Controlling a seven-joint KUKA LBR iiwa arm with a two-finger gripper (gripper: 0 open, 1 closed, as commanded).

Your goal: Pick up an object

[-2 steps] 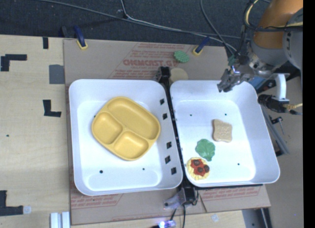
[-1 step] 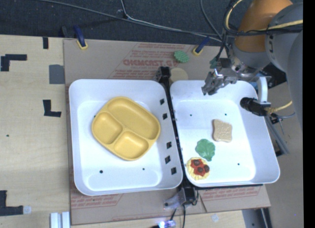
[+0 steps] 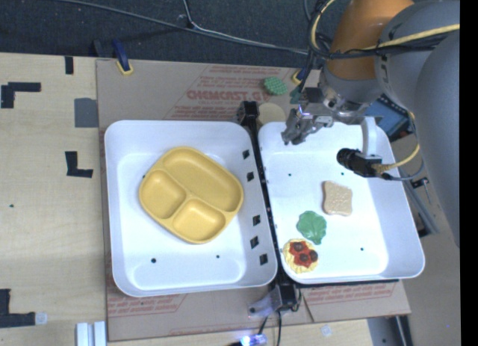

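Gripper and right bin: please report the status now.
Gripper above right bin far-left corner, nothing between fingers. Bread slice, green piece, small pizza lying free. Nothing in the way.

The two white bins, left (image 3: 119, 210) & right (image 3: 388, 225), look like smooth plastic w/ a soft shine. The yellow tray (image 3: 191, 193) looks like smooth plastic too, not v. shiny. Under the bins is a brown cardboard sheet (image 3: 149, 90), flat & dull, w/ red print. The bench (image 3: 45, 210) looks like pale wood, matt. The toast piece (image 3: 337, 199) looks rough & grainy. The green leafy toy (image 3: 311, 225) looks bumpy. The little pizza toy (image 3: 300, 255) looks a bit shiny. The arm's orange band (image 3: 366, 19) is glossy; its grey shell (image 3: 441, 60) is smooth. The gripper (image 3: 293, 134) looks like dull grey metal.
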